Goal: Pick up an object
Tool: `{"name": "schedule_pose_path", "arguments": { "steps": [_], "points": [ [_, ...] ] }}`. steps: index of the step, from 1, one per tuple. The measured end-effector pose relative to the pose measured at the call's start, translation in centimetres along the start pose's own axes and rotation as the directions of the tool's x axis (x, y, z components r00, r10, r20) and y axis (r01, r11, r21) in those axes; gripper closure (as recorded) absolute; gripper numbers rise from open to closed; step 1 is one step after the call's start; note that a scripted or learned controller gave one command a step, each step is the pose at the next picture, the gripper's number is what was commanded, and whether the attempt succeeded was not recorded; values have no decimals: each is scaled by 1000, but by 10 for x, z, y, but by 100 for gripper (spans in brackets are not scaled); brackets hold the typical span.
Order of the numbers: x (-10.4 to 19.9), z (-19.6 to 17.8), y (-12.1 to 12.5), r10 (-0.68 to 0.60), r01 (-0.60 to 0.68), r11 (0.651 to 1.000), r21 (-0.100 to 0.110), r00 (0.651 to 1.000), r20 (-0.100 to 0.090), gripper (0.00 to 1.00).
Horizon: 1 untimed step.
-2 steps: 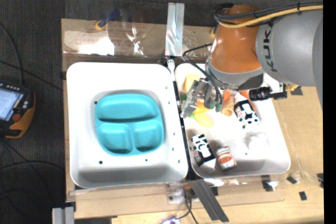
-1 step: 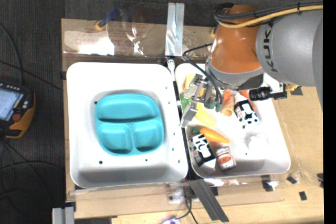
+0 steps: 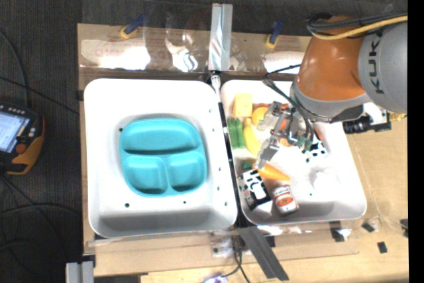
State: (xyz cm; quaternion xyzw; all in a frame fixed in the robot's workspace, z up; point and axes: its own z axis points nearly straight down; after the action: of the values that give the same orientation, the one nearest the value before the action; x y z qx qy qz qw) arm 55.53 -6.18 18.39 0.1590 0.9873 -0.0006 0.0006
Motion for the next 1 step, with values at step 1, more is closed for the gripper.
{"name": "schedule_pose_path", "arguments": {
  "steps": [1],
  "points": [
    [-7,77,-29,-131,131,991,-1,991,3,0]
  ]
}}
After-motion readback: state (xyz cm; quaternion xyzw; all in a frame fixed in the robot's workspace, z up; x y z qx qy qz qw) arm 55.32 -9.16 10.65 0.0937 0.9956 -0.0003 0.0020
